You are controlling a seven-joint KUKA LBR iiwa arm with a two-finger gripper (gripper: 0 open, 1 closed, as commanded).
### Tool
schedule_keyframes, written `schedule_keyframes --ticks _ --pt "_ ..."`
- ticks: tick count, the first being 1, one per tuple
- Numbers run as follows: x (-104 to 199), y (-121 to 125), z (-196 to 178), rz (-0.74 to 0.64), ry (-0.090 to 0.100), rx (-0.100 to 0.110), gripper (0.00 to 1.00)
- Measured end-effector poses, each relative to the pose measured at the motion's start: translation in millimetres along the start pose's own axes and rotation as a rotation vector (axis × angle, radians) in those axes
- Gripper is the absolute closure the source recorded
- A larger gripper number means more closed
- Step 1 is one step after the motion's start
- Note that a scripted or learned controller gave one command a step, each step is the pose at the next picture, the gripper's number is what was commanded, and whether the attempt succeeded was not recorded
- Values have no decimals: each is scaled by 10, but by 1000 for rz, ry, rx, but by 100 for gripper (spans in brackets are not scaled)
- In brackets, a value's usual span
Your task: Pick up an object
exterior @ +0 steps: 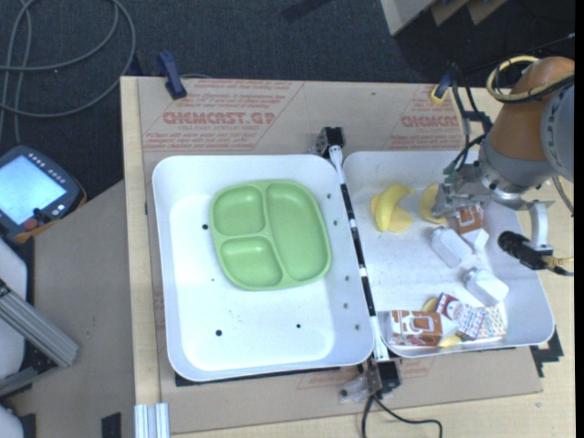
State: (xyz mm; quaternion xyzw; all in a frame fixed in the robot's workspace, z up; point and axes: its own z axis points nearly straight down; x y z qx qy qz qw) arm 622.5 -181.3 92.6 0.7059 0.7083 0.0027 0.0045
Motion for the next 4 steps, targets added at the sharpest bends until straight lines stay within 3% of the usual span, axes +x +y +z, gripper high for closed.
schedule_keyframes --ticks 1,2,3,4 --pt "432 -245 -611 2 3 10 100" --pt "430 -249 -606 2 3 11 0" --pt "10 -102 -137 1 -6 -10 0" --pt "-114 200 -46 1 -6 -10 0"
